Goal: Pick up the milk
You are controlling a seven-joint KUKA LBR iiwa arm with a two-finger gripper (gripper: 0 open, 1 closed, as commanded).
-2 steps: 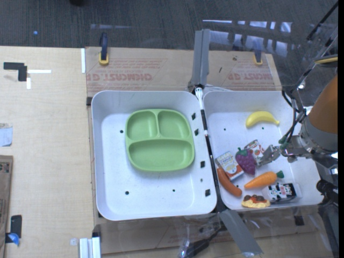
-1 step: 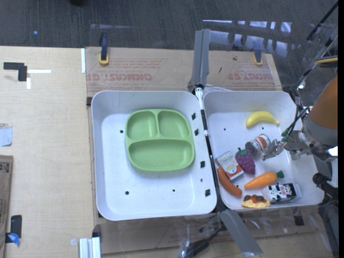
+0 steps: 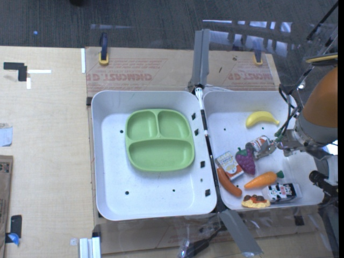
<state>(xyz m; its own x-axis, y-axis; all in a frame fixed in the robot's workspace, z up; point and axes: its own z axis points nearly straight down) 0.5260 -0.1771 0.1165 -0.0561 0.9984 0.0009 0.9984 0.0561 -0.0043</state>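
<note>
Pale wooden bench under the camera, two shallow white bins side by side, and all the action is in the right-hand white plastic bin (image 3: pixel 215 104). The grey arm's two-finger gripper (image 3: pixel 281 143) hangs low over that bin's far-right part, just beside a small silver and red can (image 3: pixel 259 145); whether it is spread or pressed together cannot be told from here.

The target looks to be the small black-and-white patterned milk carton (image 3: pixel 282 192), lying on its side. It sits on the near side of the gripper, close to the bin's front rim, with the orange toy carrot (image 3: pixel 263 179) between the two. The carrot's green tip comes close to the carton.

Handling, by judgement: a toy carton, probably light and hollow, stiff-walled, with smooth printed faces that could slip. The best hold seems to be across its narrow width at the middle of the body, on the flat faces, not the ends. The rim behind it leaves little room, so a squeeze could push it away.
</note>
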